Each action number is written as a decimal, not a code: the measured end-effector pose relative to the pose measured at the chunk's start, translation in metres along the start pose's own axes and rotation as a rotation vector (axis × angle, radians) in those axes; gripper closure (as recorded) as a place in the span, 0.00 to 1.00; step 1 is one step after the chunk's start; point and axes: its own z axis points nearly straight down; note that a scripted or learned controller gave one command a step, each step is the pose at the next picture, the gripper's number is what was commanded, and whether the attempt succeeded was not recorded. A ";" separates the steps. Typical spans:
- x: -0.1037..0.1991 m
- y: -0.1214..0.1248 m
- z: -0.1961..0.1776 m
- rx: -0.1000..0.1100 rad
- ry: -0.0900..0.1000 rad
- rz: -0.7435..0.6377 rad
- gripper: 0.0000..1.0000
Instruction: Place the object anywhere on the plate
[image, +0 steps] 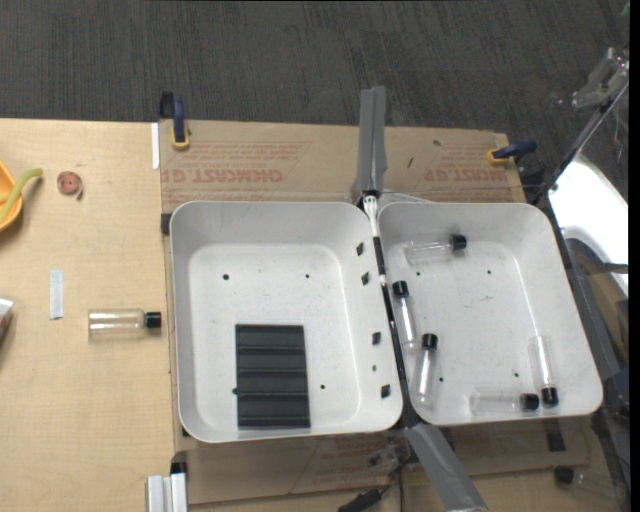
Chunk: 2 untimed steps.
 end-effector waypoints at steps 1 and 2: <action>0.064 -0.030 0.000 0.002 -0.001 0.228 0.00; -0.033 -0.034 0.001 0.003 -0.001 0.685 0.00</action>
